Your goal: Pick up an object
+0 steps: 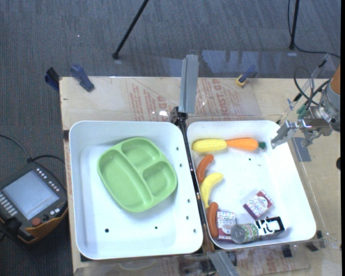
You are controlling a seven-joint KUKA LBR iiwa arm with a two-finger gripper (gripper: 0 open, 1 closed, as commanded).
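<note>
Grey carpet surrounds a bench with 2 bins. Gripper (280,135) hangs at the right bin's (287,171) upper right rim, arm slanting in from the right; whether the jaws are apart cannot be told. Carrot (242,144) lies just left of them, touching corn (210,146). It looks light, rigid and smooth; grip across mid-body.

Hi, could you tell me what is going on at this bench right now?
The arm's gripper hangs over the top right corner of the right bin, with nothing between its fingers. That bin holds toy food, including a corn cob and carrot. The left bin holds a green divided plate.
</note>
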